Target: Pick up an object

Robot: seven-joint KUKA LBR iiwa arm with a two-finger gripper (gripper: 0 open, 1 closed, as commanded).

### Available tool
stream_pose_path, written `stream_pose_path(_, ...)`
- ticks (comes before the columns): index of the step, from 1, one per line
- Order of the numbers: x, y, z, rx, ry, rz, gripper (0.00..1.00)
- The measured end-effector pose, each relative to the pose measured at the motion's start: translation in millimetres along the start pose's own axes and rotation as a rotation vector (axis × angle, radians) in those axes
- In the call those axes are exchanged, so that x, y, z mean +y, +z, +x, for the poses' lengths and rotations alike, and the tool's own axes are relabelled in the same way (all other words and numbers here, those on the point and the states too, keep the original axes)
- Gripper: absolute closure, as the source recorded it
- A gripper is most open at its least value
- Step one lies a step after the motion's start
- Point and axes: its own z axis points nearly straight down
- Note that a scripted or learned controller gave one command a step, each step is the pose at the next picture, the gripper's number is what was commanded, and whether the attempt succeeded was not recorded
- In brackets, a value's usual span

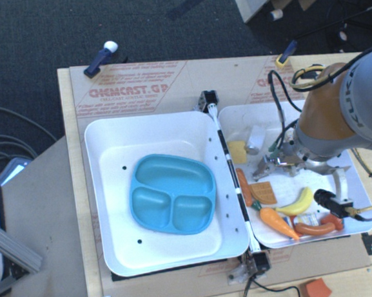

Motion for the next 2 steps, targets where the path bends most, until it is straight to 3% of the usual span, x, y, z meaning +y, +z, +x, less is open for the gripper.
stream_pose_path(1,0.4,-10.0,-0.3,0.000,0.001,-0.002,1.00)
stream_pose_path(2,0.6,-19.6,0.0,-0.001,0.002,-0.003,1.00)
